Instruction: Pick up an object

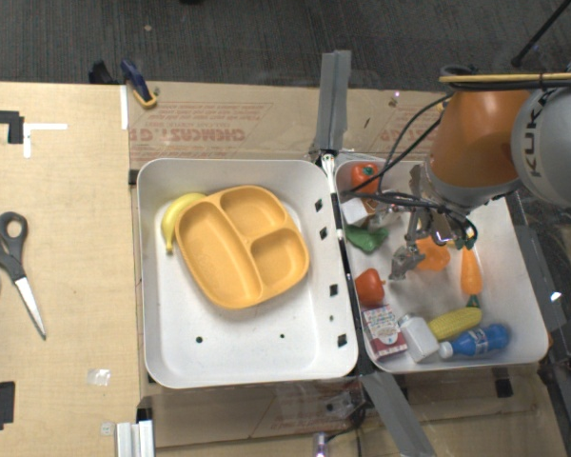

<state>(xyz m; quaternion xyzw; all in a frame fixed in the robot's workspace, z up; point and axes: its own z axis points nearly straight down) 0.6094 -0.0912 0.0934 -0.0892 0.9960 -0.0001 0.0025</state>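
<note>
My gripper (428, 246) hangs low over the middle of the right bin (523, 284), under the arm's orange band. An orange object (436, 256) lies directly under it, partly hidden. Around it in this bin are a green pepper (364, 239), a red-orange tomato (364, 174), a red piece (369, 285) and an orange carrot (470, 272). At the near end lie a yellow corn cob (454, 323), a blue bottle (480, 342) and a red-and-white packet (383, 330).
The left bin (171, 350) holds a yellow-orange divided plate (243, 246) with a banana (176, 217) tucked at its left edge. Scissors (14, 265) lie on the wooden bench at far left. A grey divider bar (333, 103) runs between the bins.
</note>
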